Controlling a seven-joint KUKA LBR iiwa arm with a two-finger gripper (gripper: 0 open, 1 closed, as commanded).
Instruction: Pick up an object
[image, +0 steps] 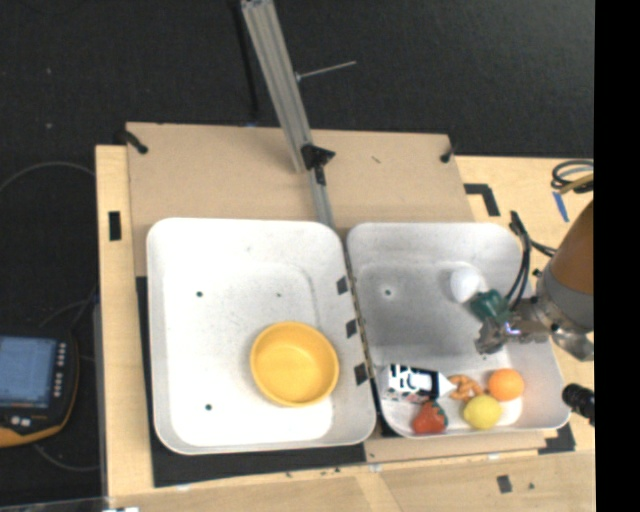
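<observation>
While reaching in from three o'clock, the arm sits low over the right-hand bin:

Arm: grey body with an orange band (574, 255) above the wrist, entering at the three o'clock edge and slanting down toward nine o'clock.

Gripper (490, 325): hangs over the right shallow white bin (420, 250), a teal part at its tip; whether it touches the bin floor cannot be told.

Fingers: too small and dark to judge how they are set; nothing is seen between them.

White round object (462, 282): at about eleven o'clock from the gripper, just beside it.

Orange ball-like fruit (506, 384): at five o'clock from the gripper, near the bin's six o'clock rim.

Yellow lemon-shaped fruit (482, 411): touching the orange one at its seven o'clock.

Red strawberry-like piece (429, 419): at nine o'clock from the yellow fruit.

Black-and-white small box (412, 381): at twelve o'clock from the red piece.

Left shallow white bin (200, 260): holds a yellow round plastic bowl (293, 363), upright, toward its five o'clock corner.

Table (300, 180): tan board carrying both bins side by side.
</observation>
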